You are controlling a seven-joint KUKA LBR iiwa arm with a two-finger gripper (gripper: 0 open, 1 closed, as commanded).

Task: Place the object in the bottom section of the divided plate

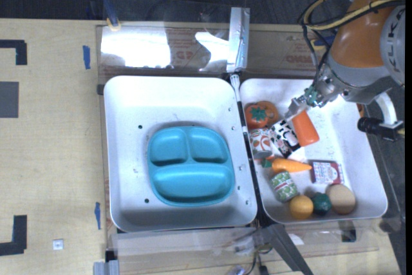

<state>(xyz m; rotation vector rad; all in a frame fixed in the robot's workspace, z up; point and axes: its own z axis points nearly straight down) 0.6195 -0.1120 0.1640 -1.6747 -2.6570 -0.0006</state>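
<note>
One orange block sits right under gripper in rt bin; grip state unclear.

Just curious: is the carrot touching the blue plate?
Apart. The camera view shows the carrot in the right bin and the plate in the left bin.

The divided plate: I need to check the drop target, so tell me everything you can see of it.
The divided plate is light blue, looks like smooth plastic, and has rounded corners. Raised ridges split it into three sections: two smaller ones side by side at the top and one wide one across the bottom. All three look bare. It lies flat, right side up, about in the middle of the left bin, resting on the bin's white floor and apart from its walls. Nothing else touches it; the gripper is over the right bin.
</note>
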